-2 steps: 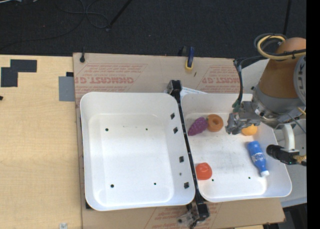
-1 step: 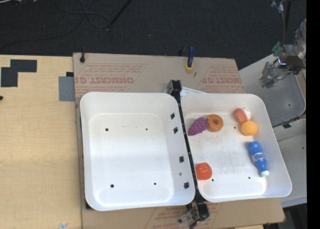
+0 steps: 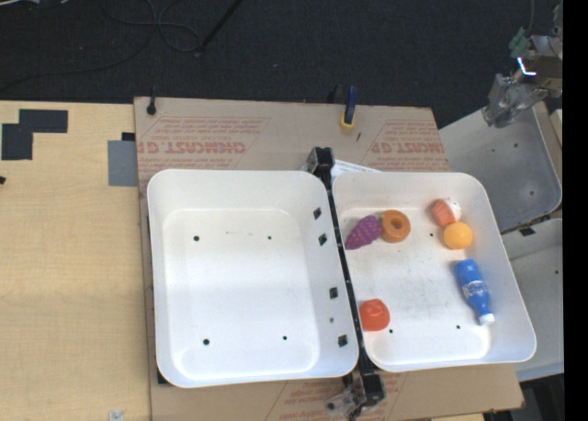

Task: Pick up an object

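Observation:
The right bin (image 3: 514, 318) holds several small objects. A purple ridged piece (image 3: 364, 232) lies against an orange ring (image 3: 396, 226) near the divider. A red and white piece (image 3: 445, 211) and an orange ball (image 3: 457, 236) sit at the far right. A blue bottle (image 3: 472, 290) with a white cap lies along the right wall. A red-orange block (image 3: 374, 315) rests near the front left corner. My gripper (image 3: 511, 102) appears as a grey shape at the top right, high above and behind the bins, touching nothing.
The left bin (image 3: 154, 254) sits beside the right one, with a black clip strip (image 3: 333, 263) along the shared wall. Both rest on a cardboard sheet (image 3: 239, 139). A grey metal plate (image 3: 496, 153) lies to the right, and cables run across the dark floor behind.

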{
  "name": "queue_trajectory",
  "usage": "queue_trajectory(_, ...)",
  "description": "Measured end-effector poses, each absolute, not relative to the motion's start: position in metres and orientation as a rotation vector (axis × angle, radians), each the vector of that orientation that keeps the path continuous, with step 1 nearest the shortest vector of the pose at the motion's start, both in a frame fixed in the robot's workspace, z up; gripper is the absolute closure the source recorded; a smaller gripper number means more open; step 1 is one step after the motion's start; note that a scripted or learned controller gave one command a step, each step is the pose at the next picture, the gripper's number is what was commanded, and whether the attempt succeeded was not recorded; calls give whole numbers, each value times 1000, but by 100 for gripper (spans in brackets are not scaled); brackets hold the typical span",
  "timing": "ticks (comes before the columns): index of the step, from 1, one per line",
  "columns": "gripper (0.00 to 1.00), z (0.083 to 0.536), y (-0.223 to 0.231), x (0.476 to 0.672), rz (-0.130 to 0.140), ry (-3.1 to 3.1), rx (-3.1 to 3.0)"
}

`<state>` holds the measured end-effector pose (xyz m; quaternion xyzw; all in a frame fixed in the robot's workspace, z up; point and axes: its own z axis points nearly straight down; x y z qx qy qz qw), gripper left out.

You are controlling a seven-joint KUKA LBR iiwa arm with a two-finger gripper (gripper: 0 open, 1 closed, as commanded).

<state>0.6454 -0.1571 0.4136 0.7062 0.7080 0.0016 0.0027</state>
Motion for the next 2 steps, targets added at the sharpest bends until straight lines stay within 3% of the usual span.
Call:
queue_trajectory(1, 100, 496, -156, 644, 5, 2221, 2212)
queue_trajectory(2, 100, 540, -173, 643, 0, 2219, 2220)
